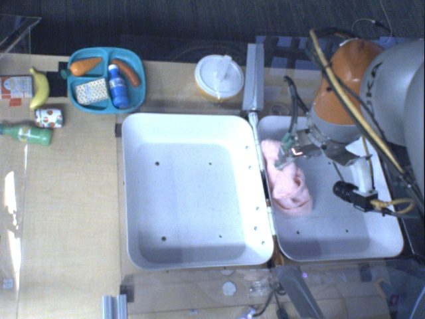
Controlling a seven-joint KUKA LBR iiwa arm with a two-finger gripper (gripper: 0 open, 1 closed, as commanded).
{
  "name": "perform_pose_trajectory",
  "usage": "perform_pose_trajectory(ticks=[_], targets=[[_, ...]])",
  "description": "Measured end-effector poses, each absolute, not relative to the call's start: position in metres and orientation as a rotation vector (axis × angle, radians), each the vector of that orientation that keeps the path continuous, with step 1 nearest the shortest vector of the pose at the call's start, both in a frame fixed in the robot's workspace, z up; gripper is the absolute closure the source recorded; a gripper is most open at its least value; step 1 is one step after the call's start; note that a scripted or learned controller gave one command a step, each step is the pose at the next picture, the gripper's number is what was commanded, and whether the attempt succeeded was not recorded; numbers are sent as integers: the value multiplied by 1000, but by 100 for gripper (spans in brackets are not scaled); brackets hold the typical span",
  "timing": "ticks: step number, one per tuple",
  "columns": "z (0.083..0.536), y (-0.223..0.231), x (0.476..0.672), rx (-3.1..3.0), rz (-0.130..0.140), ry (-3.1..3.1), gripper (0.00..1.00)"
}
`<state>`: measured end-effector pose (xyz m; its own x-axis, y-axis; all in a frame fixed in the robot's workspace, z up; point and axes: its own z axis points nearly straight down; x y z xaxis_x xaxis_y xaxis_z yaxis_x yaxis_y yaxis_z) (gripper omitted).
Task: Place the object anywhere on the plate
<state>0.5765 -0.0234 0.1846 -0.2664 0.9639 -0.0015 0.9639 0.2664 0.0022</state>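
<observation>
Pink, crumpled soft cloth [287, 180] lies against the left wall of the right shallow white bin [345, 244]. The gripper [289, 153] sits at the cloth's upper edge, touching it; whether it is wide or narrow, I cannot tell. The left white bin [192, 191] adjoins on the wooden bench [60, 211].

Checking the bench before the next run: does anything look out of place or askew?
One oddity: the pink cloth lies crumpled against the left wall of the right bin, under the gripper. No ordinary plate is visible, just a blue divided tray outside the bins.
</observation>
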Motion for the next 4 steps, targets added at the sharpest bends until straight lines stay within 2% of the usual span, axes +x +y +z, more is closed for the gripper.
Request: perform_pose_trajectory(ticks=[1, 2, 3, 4], targets=[[225, -22, 578, 1892, 3, 2505, 100], [235, 27, 592, 1352, 3, 2832, 100], [237, 75, 616, 758, 5, 3042, 100], [232, 127, 624, 135, 5, 3131, 100]])
